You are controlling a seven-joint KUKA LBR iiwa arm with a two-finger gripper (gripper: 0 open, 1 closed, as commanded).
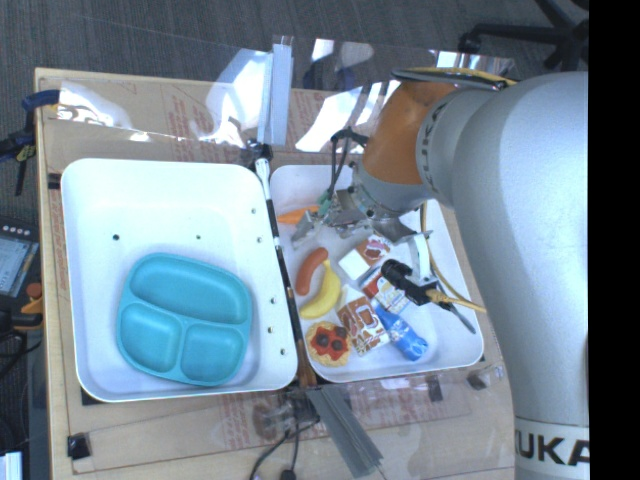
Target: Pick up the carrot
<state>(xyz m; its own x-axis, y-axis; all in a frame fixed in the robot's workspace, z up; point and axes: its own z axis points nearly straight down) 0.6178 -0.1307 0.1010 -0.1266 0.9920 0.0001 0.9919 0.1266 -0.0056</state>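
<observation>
The carrot (290,216) is a small orange piece lying in the right bin (455,258), close to its upper left wall. My gripper (314,220) reaches down into that bin from the right, and its tip is right beside the carrot, just to the right of it. The grey arm with its orange band (400,138) hangs over the bin's upper part and hides whatever lies beneath it. Only the carrot's left end shows clearly past the gripper.
Below the gripper lie a red sausage (310,268), a banana (325,293), a pizza slice (330,341), a brown snack packet (360,326), a blue bottle (405,340) and a white box (355,266). The left bin (100,198) holds a blue divided plate (185,318).
</observation>
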